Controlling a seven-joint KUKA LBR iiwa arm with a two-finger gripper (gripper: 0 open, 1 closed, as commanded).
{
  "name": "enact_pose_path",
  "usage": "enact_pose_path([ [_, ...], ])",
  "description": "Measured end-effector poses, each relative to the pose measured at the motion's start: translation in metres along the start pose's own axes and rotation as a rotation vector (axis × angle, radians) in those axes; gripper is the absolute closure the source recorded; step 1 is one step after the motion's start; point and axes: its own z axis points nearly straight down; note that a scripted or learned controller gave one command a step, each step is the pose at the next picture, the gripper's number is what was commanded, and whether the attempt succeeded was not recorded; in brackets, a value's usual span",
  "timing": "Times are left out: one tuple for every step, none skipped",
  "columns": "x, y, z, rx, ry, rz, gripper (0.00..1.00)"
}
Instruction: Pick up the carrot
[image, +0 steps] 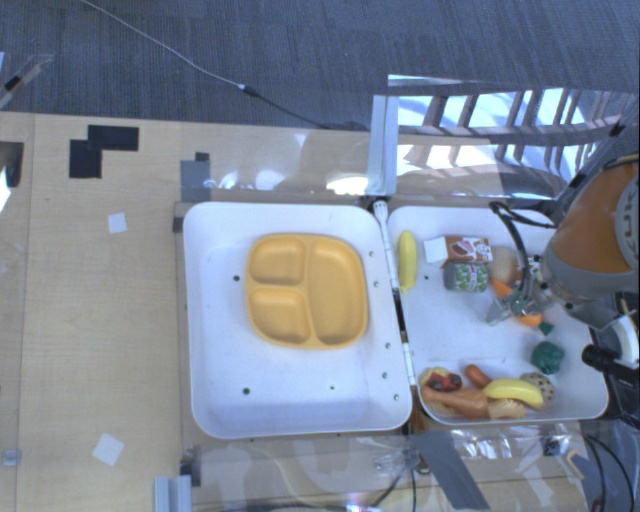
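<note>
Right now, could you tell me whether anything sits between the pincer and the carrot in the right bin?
Nothing visible does. The pincer is down at the carrot, whose orange body lies right at the fingertips. The nearest neighbours stand aside: the small carton to the left and the dark green item lower right.

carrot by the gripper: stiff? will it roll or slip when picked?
Carrot looks like a moulded toy: probably stiff and light. Its tapered, smooth shape may slip or pivot in the gripper. Rolling seems limited, since neighbouring toys crowd the right bin.
</note>
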Motion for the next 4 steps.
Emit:
enact_pose_path([
  [0.031,-0.038,-0.001,-0.004,-0.001,0.337,1.0],
  [-0.038,0.027,0.001,0.002,0.009,0.555,1.0],
  [-0.027,0.035,0.001,0.002,0.027,0.543,0.0],
  [-0.032,0.055,0.002,0.012,0.028,0.723,0.0],
])
